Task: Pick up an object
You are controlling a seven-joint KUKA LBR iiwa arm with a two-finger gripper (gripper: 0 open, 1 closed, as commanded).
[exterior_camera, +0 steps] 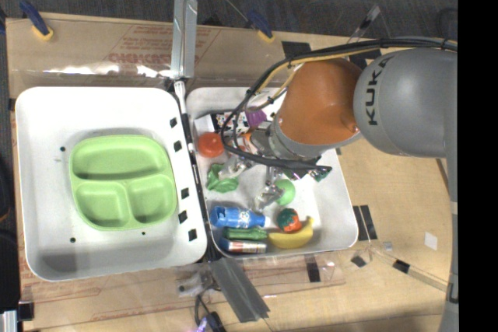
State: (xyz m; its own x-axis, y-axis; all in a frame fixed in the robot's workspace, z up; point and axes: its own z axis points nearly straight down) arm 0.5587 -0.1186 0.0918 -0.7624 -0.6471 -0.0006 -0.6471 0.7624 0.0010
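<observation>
Brown cardboard is covering the surface (pixel 389 190), and two shallow white bins are sitting on it side by side. Resting in the left bin (pixel 39 167) is a green divided tray (pixel 122 181), lying flat near the bin's middle. Crowding the right bin (pixel 342 206) are small toys: an orange-red ball (pixel 210 144) at its left wall, a green leafy piece (pixel 220 179) just below that, a blue bottle (pixel 237 218) lying on its side toward the near edge, a yellow banana (pixel 296 237) at the near right, and a red and green fruit (pixel 289 219) touching the banana's upper side. A dark tube (pixel 243 247) is lying along the near wall, just beside the bottle.

Reaching in from the right, the grey arm with its orange band (pixel 319 101) is hanging over the far part of the right bin. Its claw (pixel 272 190) is pointing down among the toys, just beside a light green round piece (pixel 285 192); whether the claw is open or closed I cannot tell, and nothing is visibly gripped by it
</observation>
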